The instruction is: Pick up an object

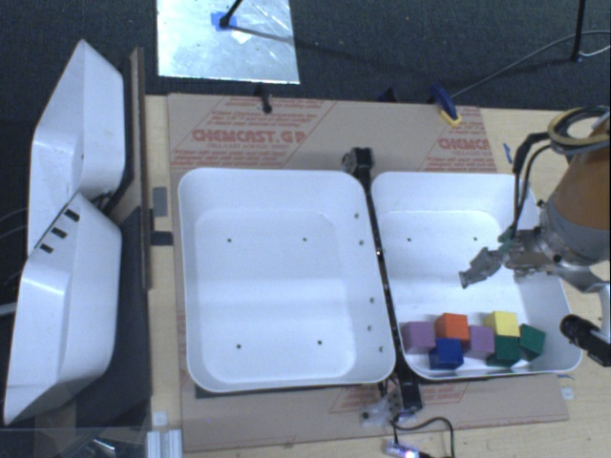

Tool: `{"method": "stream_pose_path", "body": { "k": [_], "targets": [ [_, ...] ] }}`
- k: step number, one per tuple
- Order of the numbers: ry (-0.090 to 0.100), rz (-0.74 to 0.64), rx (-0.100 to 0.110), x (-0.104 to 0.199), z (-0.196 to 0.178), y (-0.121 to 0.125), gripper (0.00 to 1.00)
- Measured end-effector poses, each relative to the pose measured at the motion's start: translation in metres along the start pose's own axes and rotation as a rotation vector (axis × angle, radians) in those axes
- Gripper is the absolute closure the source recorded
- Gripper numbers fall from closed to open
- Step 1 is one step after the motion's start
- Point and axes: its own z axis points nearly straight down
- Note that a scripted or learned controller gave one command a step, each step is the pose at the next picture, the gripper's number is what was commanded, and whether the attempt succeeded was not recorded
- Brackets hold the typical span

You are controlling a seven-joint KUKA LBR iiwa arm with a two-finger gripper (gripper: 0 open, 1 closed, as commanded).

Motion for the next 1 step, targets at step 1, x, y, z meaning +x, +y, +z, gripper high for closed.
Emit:
{"method": "stream_pose_path", "body": {
  "k": [1],
  "targets": [
    [0.002, -0.001, 0.01, 0.0188, 0.1316, 0.0271, 0.0]
  ]
}}
